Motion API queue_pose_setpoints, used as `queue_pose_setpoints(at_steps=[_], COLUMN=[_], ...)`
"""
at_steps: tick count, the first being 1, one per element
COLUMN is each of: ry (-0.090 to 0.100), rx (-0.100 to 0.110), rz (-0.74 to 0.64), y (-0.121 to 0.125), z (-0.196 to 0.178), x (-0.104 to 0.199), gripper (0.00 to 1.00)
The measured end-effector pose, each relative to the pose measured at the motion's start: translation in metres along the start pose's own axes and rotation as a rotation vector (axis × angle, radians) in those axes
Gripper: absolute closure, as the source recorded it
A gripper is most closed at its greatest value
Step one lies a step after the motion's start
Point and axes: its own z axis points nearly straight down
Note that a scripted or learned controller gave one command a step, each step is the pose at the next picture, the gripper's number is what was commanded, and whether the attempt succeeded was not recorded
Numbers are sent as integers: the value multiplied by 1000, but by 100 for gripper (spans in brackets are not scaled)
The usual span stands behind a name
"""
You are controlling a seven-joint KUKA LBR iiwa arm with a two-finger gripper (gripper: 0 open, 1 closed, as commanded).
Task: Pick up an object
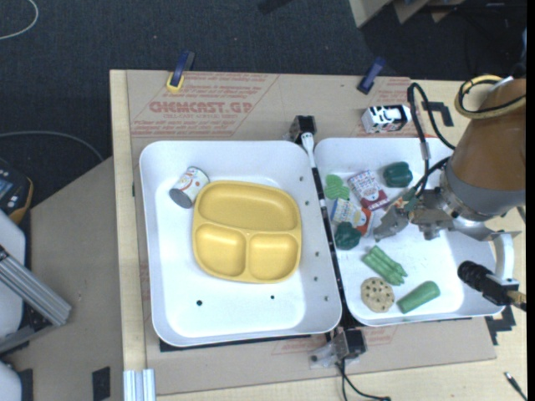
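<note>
My gripper (409,223) hangs over the middle of the right bin (435,261), and its fingers look spread with nothing between them. Just to its left lie a red and white packet (365,189) and a dark green lump (347,237). A dark green round piece (396,174) sits behind it. In front of it lie a green bean pod (384,264), a cookie (377,293) and a green pickle (418,296). A light green piece (336,186) rests by the bin's left wall.
The left bin (167,274) holds a yellow divided plate (247,230) and a small tipped cup (188,186). A black and white toy (385,118) stands on the bench behind the right bin. Black cables loop beside the arm at the right.
</note>
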Motion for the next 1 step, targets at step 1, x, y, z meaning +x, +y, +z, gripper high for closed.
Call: queue_pose_setpoints(at_steps=[1], ry=[-1], rx=[-1], rz=[1], y=[-2], z=[45], x=[-5], gripper=[0])
